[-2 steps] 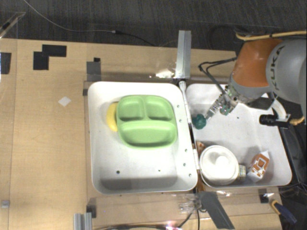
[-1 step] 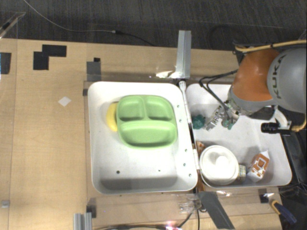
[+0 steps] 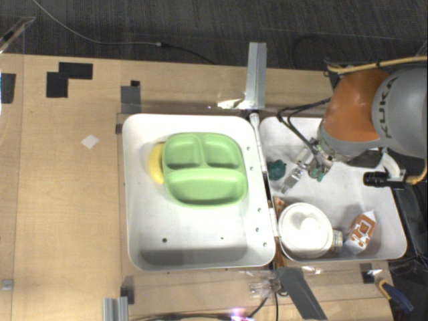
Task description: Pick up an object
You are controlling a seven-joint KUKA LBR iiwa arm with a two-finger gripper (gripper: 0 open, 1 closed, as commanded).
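In the left bin (image 3: 144,199) a green divided plate (image 3: 202,168) lies on top of a yellow object (image 3: 155,164) that pokes out at its left edge. The right bin (image 3: 391,236) holds a small teal object (image 3: 275,170) by its left wall, a white bowl (image 3: 304,229) at the front, and an orange-and-white packet (image 3: 362,230) at the front right. My gripper (image 3: 292,177) hangs low over the right bin, pointing down and left, just right of the teal object and above the bowl. I see nothing held in it.
The grey arm with its orange band (image 3: 354,109) covers the back right of the right bin. A black cable (image 3: 294,126) loops off the wrist. A metal post (image 3: 256,75) stands behind the divider between the bins.
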